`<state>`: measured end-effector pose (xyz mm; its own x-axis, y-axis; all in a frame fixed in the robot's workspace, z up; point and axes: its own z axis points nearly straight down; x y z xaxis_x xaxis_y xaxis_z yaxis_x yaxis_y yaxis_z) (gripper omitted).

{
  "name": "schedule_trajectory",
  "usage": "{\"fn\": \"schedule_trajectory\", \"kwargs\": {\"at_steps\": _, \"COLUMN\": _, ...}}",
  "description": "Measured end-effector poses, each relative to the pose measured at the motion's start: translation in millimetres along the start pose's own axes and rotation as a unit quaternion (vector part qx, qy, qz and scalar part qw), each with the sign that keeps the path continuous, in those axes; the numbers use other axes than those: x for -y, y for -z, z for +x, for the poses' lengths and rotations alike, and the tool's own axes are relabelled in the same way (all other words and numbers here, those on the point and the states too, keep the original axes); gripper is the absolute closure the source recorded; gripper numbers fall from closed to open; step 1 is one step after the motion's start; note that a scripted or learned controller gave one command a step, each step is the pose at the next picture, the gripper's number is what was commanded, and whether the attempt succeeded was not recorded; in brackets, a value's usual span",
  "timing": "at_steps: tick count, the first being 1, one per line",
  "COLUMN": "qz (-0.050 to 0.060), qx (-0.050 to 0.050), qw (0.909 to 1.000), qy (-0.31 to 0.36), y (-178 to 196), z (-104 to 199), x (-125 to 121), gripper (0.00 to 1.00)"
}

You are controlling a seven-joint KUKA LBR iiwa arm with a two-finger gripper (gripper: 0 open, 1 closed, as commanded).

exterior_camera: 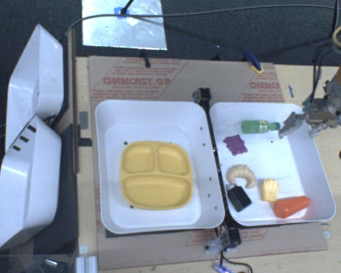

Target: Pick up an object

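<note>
One green bottle [259, 126], just left of tool [303, 124]

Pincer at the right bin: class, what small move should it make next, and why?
Probably ease left and down onto the green plastic bottle. The pincer sits just right of it, holding nothing, and that bottle lies nearest, apart from the purple grape cluster.

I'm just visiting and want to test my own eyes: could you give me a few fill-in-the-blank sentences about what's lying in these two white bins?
1. The yellow divided plate lies in the ____ bin.
2. The green bottle lies on its ____.
3. The small black object sits just below the ____.
4. The orange carrot lies in the right bin's lower ____ corner.

Missing words: left; side; croissant; right
</note>
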<state>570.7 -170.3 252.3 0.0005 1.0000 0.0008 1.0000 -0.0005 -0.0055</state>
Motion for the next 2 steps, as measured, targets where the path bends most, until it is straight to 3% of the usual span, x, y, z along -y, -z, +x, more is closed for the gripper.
{"fn": "schedule_trajectory", "kwargs": {"at_steps": 1, "qz": -0.003, "qx": 0.001, "qw": 1.0000, "qy": 0.000, "y": 4, "z": 0, "x": -1, "gripper": 0.00}}
{"fn": "schedule_trajectory", "kwargs": {"at_steps": 2, "qz": -0.002, "qx": 0.000, "qw": 1.0000, "qy": 0.000, "y": -38, "z": 1, "x": -4, "gripper": 0.00}}
